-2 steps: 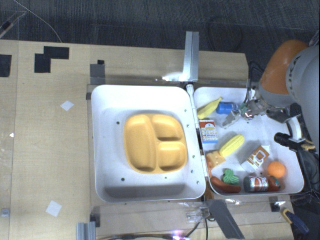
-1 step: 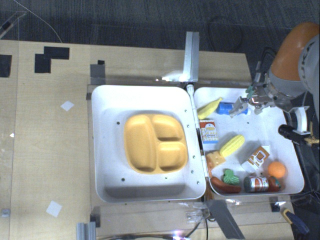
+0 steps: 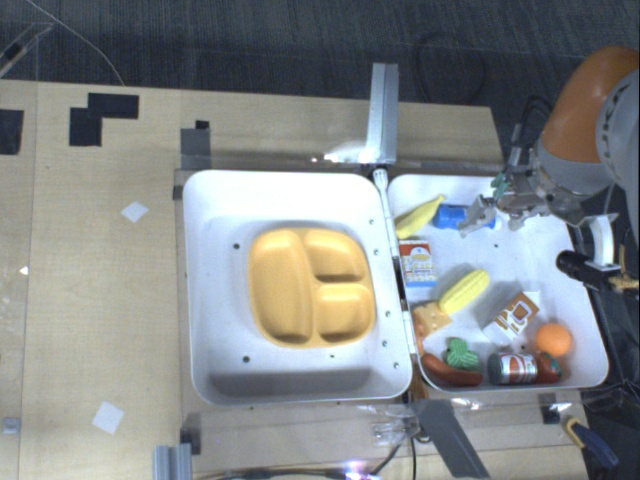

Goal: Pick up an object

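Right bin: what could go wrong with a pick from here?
The gripper sits at the far edge of the right bin, beside the blue item and banana: it may clip the wall or grab two. Nearer items, like the corn and can, are crowded; a descent could jostle neighbours.

Grey arm [image 3: 590,163], orange band [image 3: 590,103]

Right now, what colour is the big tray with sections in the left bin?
Yellow. The plastic sectioned tray shows best in the camera view, lying in the left white bin.
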### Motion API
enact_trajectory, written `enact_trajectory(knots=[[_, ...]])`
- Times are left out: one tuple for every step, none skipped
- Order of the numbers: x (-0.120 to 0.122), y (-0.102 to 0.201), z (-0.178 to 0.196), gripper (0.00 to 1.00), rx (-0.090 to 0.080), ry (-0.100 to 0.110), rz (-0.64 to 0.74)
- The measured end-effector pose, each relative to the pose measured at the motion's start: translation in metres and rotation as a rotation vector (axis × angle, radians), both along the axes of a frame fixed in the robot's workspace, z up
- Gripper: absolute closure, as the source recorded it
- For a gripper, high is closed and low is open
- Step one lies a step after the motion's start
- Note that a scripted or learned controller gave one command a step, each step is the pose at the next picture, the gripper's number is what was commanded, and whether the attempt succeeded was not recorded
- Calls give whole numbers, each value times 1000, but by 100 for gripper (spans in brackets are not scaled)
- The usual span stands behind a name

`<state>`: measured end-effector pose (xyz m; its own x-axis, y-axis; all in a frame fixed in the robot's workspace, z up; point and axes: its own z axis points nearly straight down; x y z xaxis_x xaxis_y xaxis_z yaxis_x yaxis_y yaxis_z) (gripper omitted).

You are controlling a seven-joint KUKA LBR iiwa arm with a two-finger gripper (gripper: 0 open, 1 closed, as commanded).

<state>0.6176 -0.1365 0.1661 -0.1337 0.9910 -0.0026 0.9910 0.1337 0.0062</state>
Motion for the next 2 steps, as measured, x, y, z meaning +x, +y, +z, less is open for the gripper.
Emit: enact_trajectory(knots=[[-3,-30,-78,0,-3,-3,309],[25,-11,-68,0,-1,1,345]])
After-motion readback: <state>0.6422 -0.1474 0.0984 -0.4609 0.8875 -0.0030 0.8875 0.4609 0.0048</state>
